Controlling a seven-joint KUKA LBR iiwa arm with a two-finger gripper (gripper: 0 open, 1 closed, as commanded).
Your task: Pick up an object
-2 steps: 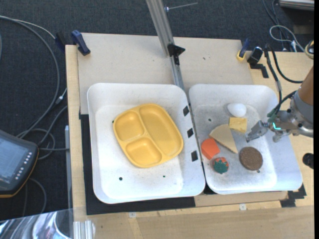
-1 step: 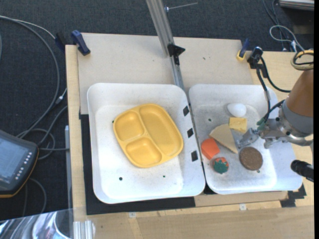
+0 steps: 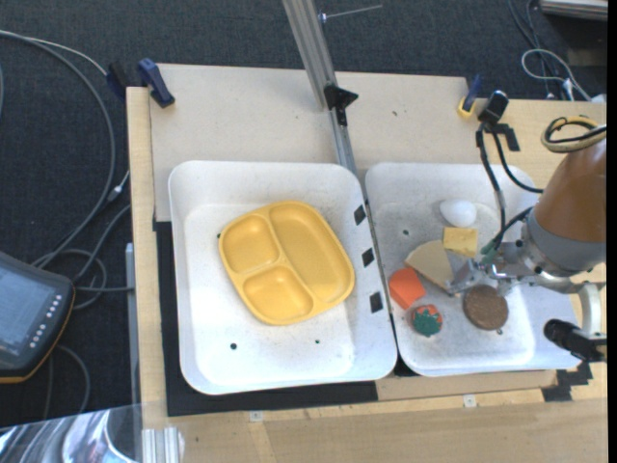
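Observation:
The right bin [image 3: 424,186] holds several small objects. A white egg-shaped piece [image 3: 458,210] lies toward the back, with a yellow block [image 3: 461,240] just in front of it. A tan wedge [image 3: 431,261] rests mid-bin, and an orange block [image 3: 406,286] sits to its left. A green and red toy [image 3: 426,320] lies near the front wall beside a brown round disc [image 3: 485,309]. My gripper [image 3: 479,276] is low in the bin, at the wedge's right edge and just above the disc, below the yellow block. Nothing is visibly held.
The left bin [image 3: 193,258] carries a yellow three-compartment plate [image 3: 285,261]. A metal pole [image 3: 313,46] slants down to the gap between the bins. The arm's orange band [image 3: 578,196] hangs over the right bin's right side, with cables [image 3: 492,162] behind it.

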